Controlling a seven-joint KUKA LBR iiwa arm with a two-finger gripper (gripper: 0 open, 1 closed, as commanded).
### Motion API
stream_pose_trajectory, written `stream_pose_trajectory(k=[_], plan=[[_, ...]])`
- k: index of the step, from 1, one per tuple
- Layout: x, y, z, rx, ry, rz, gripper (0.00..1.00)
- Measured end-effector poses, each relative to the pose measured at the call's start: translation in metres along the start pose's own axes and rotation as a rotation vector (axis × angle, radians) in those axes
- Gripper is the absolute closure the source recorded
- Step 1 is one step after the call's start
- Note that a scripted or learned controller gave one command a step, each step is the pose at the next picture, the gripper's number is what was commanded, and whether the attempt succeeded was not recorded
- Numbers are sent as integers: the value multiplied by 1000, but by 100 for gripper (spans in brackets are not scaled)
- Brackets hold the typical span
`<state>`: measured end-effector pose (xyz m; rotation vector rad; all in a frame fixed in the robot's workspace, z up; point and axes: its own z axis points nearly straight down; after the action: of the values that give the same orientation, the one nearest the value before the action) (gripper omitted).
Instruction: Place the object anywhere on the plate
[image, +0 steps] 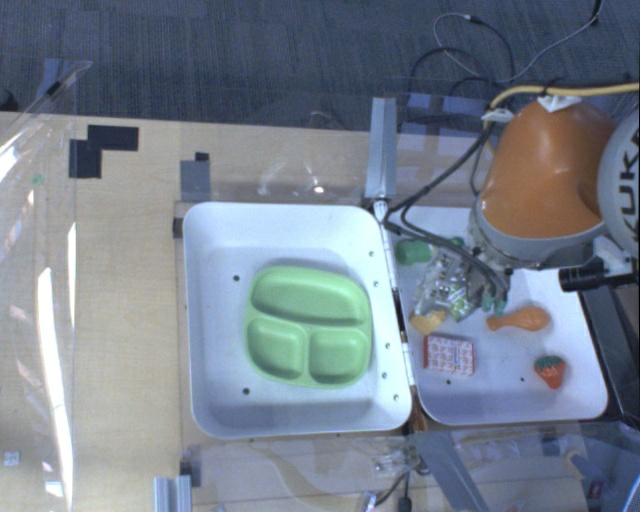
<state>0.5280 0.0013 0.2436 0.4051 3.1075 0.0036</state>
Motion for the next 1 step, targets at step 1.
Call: stream_pose_trajectory(k=[1], plan=[[-13,67,-19,-1,-1,38,100]])
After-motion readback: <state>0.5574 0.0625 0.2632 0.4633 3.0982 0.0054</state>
